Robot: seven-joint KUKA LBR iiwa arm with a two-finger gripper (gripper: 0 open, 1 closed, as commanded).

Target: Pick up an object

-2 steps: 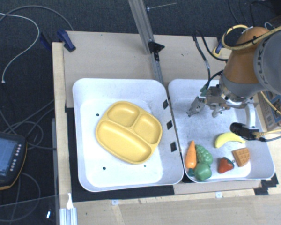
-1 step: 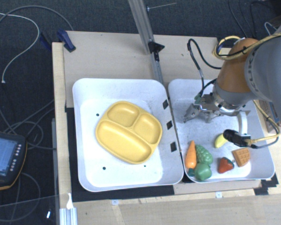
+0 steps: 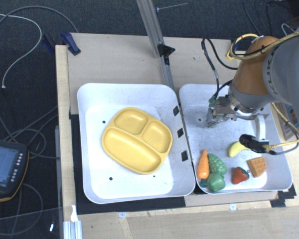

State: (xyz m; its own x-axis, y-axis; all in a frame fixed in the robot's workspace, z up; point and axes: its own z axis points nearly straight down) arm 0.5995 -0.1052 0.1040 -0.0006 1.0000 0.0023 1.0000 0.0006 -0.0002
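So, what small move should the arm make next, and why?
Probably move the gripper toward the near end of the right bin. It hangs above bare bin floor, and the carrot, banana and strawberry all lie nearer the front. The banana looks closest.

The right bin [image 3: 189,103] has bare floor across its upper and middle left part, open to a reach from above. Its lower end is crowded: carrot [image 3: 203,164], green vegetables [image 3: 216,172], strawberry [image 3: 240,175], waffle [image 3: 256,166] and banana [image 3: 235,149] lie close together. The yellow divided plate [image 3: 137,140] fills the middle of the left bin [image 3: 89,103].
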